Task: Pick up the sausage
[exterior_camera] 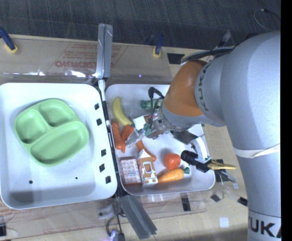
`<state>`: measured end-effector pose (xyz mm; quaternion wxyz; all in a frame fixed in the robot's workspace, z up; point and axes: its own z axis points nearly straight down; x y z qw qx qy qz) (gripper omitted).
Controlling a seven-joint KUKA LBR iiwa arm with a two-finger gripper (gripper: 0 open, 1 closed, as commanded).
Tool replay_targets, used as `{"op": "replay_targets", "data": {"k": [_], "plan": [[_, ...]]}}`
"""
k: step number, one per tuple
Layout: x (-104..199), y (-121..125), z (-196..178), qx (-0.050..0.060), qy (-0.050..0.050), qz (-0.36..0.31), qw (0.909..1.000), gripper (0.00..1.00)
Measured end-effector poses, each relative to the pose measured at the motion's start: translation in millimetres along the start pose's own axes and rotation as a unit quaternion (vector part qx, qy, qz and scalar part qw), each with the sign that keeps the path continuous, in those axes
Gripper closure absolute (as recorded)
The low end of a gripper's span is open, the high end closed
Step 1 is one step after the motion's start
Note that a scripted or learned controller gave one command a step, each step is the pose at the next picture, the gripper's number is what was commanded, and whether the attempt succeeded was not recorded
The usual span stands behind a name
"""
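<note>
Two white bins sit side by side on the bench (45, 51); the right bin (206, 182) holds the food and the left bin (5, 185) holds a green plate (53, 129). The sausage (118, 137) lies at the right bin's nine o'clock edge, close against the dividing wall, with a banana (119, 112) just above it toward twelve o'clock. Its long axis runs roughly twelve to six, tilting slightly toward five at the lower end. The hand (148, 129) hangs low in the bin just beside the sausage, toward three o'clock from it; how wide it stands I cannot tell, since the wrist covers much of it. The likely trouble is crowding: a second reddish piece (128, 132) lies touching the sausage, so a closing grip could catch that piece instead, or both. The wall may also block one side of the grip, and a pinch across the rounded body near an end could squeeze it out sideways.
</note>
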<state>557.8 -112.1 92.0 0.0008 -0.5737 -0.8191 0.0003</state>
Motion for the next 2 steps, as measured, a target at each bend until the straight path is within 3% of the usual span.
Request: {"op": "replay_targets", "data": {"k": [1, 2], "plan": [[0.4, 0.5, -9.9, 0.0, 0.0, -0.002, 1.0, 1.0], [50.9, 26.4, -171.8, 0.0, 0.0, 0.11, 0.9939, 1.0]]}}
